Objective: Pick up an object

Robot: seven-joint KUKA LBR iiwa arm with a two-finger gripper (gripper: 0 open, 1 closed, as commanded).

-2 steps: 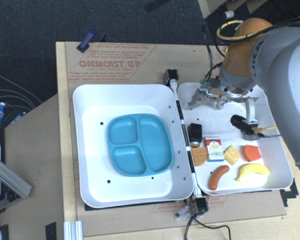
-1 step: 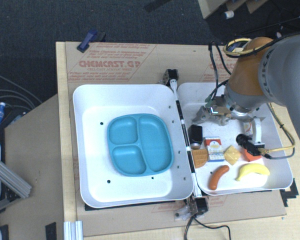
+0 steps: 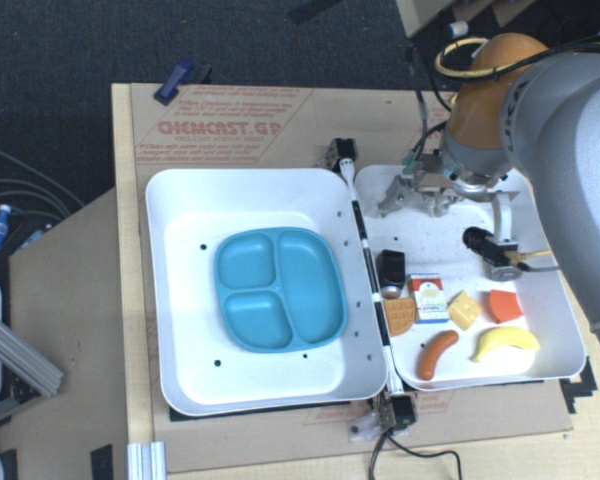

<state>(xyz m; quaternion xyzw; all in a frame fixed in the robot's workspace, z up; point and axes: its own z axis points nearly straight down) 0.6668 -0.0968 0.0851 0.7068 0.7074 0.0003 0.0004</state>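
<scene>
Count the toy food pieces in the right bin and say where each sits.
5, all near the front: cracker by the divider, sausage, cheese wedge, orange block, banana. The arm may hide others.

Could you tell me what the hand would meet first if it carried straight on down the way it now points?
Probably bare floor of the right bin: the hand hangs over that bin's far end and points down. The black block and other items lie nearer the camera, off that line. Depth is hard to judge.
</scene>
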